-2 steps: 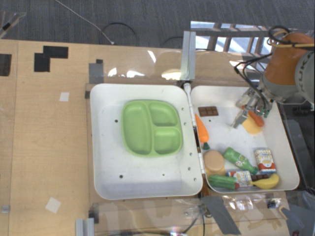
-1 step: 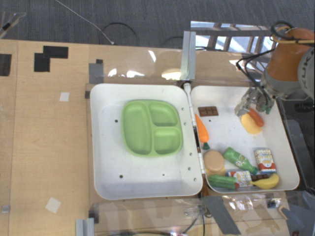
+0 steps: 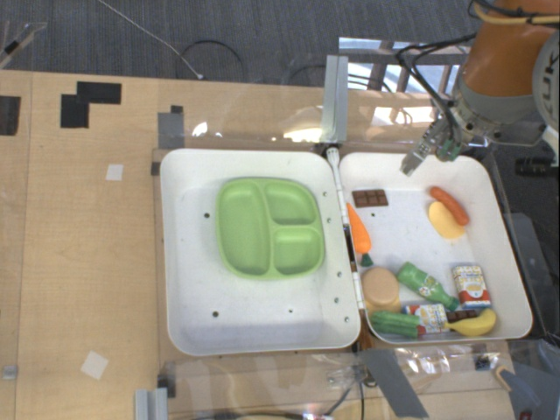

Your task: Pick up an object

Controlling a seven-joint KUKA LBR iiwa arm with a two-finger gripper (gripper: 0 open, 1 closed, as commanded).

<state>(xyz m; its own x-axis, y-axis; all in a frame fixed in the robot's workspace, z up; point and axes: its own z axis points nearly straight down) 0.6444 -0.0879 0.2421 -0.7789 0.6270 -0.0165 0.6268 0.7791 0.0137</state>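
Gripper (image 3: 430,153) hangs above right bin's (image 3: 499,234) far edge, nothing between fingers; opening width unclear. Targets lie loose below: sausage (image 3: 448,205) nearest, carrot (image 3: 359,231) against divider, banana (image 3: 472,324) in crowded near corner. Green tray (image 3: 267,227) sits in left bin (image 3: 188,261).

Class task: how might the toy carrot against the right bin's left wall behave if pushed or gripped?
The carrot looks round and tapered, so it would probably roll in a curve. Its smooth, plastic-looking skin may slip between fingers. Lying against the bin wall, it leaves little grip room.
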